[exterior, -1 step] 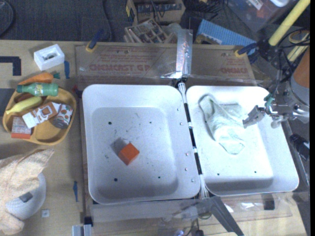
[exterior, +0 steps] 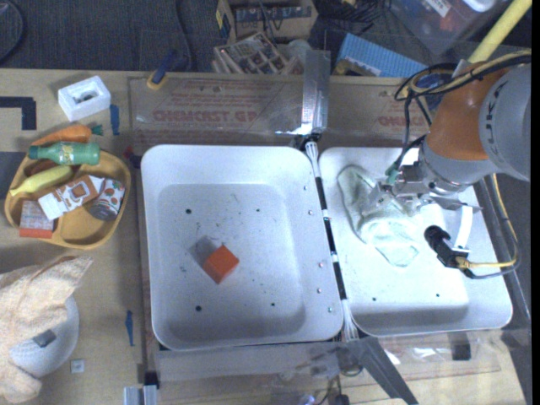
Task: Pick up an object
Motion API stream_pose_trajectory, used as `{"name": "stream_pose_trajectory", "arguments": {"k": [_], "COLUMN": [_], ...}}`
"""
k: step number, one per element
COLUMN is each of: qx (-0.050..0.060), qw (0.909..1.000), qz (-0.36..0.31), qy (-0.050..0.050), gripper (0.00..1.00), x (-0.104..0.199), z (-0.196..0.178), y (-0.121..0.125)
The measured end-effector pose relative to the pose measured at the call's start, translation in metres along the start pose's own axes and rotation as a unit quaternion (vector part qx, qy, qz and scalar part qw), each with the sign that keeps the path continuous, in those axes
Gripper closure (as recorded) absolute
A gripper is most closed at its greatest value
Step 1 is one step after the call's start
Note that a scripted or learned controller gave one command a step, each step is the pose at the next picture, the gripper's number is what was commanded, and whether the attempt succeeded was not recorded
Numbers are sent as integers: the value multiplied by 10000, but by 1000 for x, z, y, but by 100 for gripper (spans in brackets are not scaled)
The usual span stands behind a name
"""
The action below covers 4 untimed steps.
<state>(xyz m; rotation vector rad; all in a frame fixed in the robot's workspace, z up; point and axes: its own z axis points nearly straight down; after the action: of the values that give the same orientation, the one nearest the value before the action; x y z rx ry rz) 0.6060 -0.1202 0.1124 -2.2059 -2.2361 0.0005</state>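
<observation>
The two white bins take up most of the bench: the left bin (exterior: 169, 175) holds an orange block (exterior: 222, 264) lying near its middle, and the right bin (exterior: 481, 302) holds a clear, crumpled plastic piece (exterior: 380, 222) toward its far left part. The grey arm (exterior: 481, 125) reaches in over the right bin, and its claw (exterior: 396, 186) sits low, right at the plastic piece. To do this step well, the claw should probably settle squarely over a firm fold of the plastic before lifting, since so thin and slippery a thing may slide out. I cannot tell how the claw stands, or whether anything is caught in it.
</observation>
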Motion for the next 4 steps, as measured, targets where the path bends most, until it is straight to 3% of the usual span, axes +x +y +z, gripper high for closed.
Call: {"name": "stream_pose_trajectory", "arguments": {"k": [1, 2, 3, 4], "qx": [-22, -58, -49, -15], "qw": [9983, 9952, 9983, 9946], "qz": [-583, -975, -581, -1036], "qy": [-7, -15, -9, -15], "gripper": [0, 0, 0, 0], "x": [49, 18, 22, 22], "z": [-73, 23, 23, 24], "y": [24, 31, 15, 62]}}
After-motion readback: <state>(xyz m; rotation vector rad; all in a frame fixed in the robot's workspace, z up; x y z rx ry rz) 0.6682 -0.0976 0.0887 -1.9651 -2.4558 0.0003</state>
